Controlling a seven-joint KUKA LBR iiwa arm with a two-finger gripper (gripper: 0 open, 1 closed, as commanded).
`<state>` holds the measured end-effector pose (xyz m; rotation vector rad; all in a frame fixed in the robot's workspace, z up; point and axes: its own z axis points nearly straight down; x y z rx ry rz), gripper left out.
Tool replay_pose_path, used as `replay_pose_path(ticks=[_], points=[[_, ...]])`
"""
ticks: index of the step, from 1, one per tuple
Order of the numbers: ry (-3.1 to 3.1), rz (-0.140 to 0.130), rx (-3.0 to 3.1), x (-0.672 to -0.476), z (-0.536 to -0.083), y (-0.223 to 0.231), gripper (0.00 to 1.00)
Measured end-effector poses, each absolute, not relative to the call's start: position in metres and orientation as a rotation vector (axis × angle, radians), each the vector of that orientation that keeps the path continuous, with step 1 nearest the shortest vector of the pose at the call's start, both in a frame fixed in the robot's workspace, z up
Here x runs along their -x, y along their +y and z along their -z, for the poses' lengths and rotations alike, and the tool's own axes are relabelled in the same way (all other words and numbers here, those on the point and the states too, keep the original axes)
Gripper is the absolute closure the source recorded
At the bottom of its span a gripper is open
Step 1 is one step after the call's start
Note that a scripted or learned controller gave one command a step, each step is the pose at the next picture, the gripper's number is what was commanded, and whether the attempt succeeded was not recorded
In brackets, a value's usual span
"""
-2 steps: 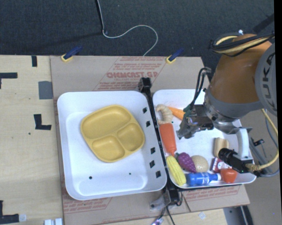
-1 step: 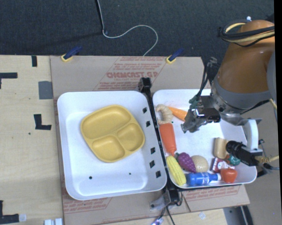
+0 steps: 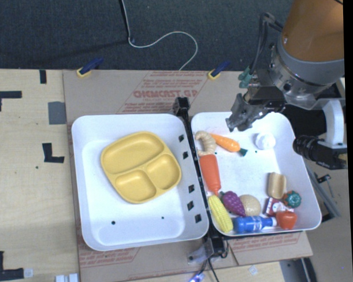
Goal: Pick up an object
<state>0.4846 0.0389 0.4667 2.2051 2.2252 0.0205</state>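
Carrot (image 3: 226,143) lengthwise left-right, green tip rightward; tool (image 3: 238,121) just above, grip state unclear

one fixed overhead camera looks down at a slant on both white bins (image 3: 85,169), the arm (image 3: 312,40) entering from the right.

Two white bins (image 3: 89,135) – one yellow tray (image 3: 141,166), two carrots (image 3: 210,172)

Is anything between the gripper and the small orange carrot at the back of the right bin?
Nothing visible. The gripper hangs just above and behind the small orange toy carrot, with bare white bin floor around it. The beige knobbly toy lies beside the carrot's left end, not in the way.
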Motion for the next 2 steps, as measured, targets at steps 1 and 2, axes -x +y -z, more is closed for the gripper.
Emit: replay_pose_path(ticks=[1, 2], points=[[2.233, 0.016, -2.220, -0.482, -0.352, 0.092, 1.00], [2.221, 0.000, -2.221, -0.484, -0.386, 0.065, 1.00]])
